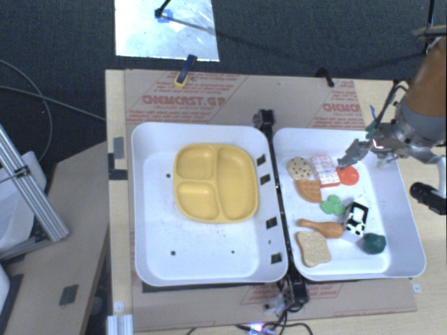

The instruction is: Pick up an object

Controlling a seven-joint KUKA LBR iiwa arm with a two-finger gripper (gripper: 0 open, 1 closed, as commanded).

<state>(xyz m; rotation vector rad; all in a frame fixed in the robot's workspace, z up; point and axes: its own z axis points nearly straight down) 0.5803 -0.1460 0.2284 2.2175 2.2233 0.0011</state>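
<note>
The right bin (pixel 401 208) holds several toy foods: a speckled cookie (pixel 299 167), a pink and white wafer (pixel 324 168), a red tomato slice (pixel 348 176), an orange piece (pixel 309 190), green broccoli (pixel 333 204), a black and white block (pixel 356 218), a drumstick (pixel 321 227), a bread slice (pixel 312 248) and a dark green ball (pixel 374 243). My gripper (pixel 367 158) hangs over the bin's upper right part, open, with nothing between its fingers. Its left finger (pixel 348 157) points down just above the tomato slice.
The left bin (pixel 150 187) holds a yellow divided plate (pixel 213 182). A black divider with clips (pixel 274 187) runs between the bins. A shiny sheet (pixel 166 19) and a blue and yellow tool (pixel 185 70) lie behind the bins.
</note>
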